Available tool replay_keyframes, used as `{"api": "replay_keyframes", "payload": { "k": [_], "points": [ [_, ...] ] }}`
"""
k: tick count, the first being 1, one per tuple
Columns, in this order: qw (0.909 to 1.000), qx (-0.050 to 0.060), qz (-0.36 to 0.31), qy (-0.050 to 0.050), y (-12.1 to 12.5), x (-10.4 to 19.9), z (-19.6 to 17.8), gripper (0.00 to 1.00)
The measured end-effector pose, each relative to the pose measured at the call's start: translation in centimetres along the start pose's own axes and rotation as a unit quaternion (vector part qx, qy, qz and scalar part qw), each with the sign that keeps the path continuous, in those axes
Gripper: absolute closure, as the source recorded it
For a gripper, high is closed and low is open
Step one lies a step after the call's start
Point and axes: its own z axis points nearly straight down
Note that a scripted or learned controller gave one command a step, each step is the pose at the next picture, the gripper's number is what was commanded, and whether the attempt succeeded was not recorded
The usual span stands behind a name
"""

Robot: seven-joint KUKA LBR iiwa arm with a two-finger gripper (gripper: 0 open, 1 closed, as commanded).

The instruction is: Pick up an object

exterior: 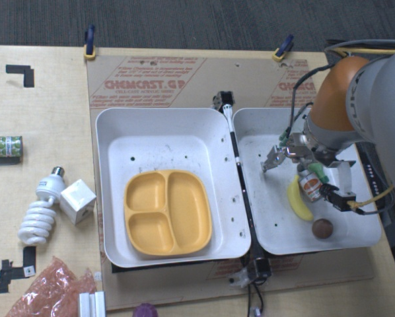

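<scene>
Right bin: a banana lies near its right side, a small can touching or just over the banana's upper end, a brown ball just below, apart from both. Any of the three would serve as the object.

Step, as I judge it: approach, no grasp made. The gripper hangs over the bin floor left of the can, tilted, metal fingers pointing down-left toward bare white plastic. Cannot tell how far the fingers are parted; nothing seen between them, and whether they touch the floor is unclear.

Next move likely calls for shifting right toward the can or banana, then descending squarely over one.

Left bin: yellow divided plate. Off the bins, a bulb on the bench.
</scene>
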Motion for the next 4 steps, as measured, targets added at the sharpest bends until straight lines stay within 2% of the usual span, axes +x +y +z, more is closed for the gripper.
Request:
{"api": "replay_keyframes", "payload": {
  "k": [1,2,3,4],
  "points": [
    [1.0000,0.000,0.001,0.000,-4.6,0.1,0.1,0.00],
    [1.0000,-0.001,0.001,0.000,-4.5,0.0,-0.9,1.00],
    [1.0000,-0.001,-0.001,0.000,-3.7,6.3,-9.9,1.00],
    [1.0000,-0.001,-0.001,0.000,-4.3,8.2,-9.9,1.00]
  ]
}}
